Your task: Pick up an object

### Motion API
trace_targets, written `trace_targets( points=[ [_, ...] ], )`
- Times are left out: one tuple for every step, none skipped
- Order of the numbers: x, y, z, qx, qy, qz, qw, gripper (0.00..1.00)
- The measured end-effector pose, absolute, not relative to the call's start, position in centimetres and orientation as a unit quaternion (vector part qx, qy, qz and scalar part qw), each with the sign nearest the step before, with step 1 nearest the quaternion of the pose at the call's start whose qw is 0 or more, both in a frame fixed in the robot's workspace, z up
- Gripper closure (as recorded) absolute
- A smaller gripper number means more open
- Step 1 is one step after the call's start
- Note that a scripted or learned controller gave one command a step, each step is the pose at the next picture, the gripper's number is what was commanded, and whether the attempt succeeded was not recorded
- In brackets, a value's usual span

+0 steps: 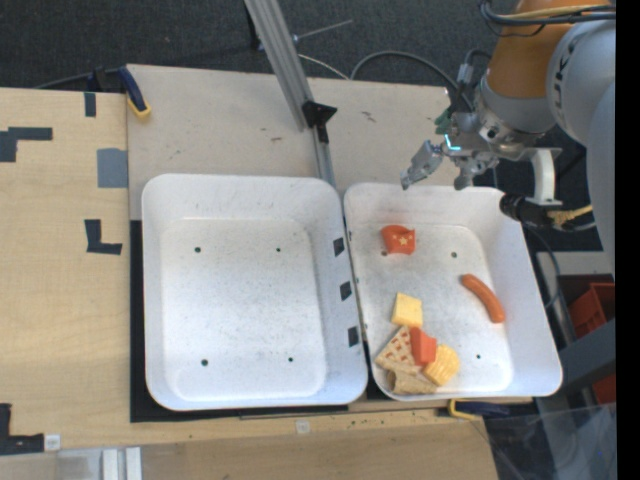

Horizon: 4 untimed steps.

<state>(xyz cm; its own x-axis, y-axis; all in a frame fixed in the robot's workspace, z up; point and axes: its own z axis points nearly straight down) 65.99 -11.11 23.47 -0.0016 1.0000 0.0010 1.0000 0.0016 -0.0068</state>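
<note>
The gripper (440,168) hangs over the right bin's (520,268) far rim, fingers spread, pinching nothing. Its wrist is a blur of cables. Food pieces (418,353) overlap at the near edge.

I log this site as a robotics lab: pale plywood workbench (60,268) patched with grey tape, two shallow white plastic bins (245,193), slanted aluminium camera mast (280,48), loose black cables (400,63), dark carpet floor (120,13).

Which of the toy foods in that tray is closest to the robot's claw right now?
The red tomato-like piece, alone near the right bin's far end, just below the gripper. The sausage and the pile lie farther toward the front.
</note>
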Motion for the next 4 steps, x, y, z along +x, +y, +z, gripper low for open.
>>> trace_targets(
  points=[
    [66.1, -11.1, 23.8, -0.706, -0.708, 0.0008, 0.001, 0.0],
    [66.0, -11.6, 19.2, -0.707, -0.707, 0.0027, 0.002, 0.0],
    [66.4, -10.8, 14.2, -0.706, -0.708, 0.0026, 0.002, 0.0],
    [66.3, -10.7, 8.8, -0.706, -0.708, 0.0028, 0.003, 0.0]
  ],
)
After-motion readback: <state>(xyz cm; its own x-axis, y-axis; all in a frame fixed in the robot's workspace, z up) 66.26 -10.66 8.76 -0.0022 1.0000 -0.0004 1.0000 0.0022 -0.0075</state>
